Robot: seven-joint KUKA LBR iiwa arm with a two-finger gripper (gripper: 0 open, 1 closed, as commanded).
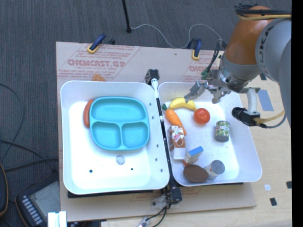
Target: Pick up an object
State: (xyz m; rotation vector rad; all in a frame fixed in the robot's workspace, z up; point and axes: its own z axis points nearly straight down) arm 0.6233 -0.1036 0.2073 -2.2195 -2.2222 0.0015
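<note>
Two bins sit on the desk; the gripper (pixel 204 91), fingers apparently spread and holding nothing, hovers over the right bin (pixel 246 141) just above the banana (pixel 182 104). Tomato (pixel 202 116) and carrot (pixel 174 117) crowd close, so a descent may nudge neighbours or slip off curved skin.

Grey arm reaching from right, hand (pixel 204 91) lowered, fingers spread

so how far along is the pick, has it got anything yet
Nothing is picked yet. The tool hangs over the back of the right bin, with nothing between its fingers, next to the banana and the tomato. All items lie in the bins. Descending, closing on one and lifting remain.
</note>
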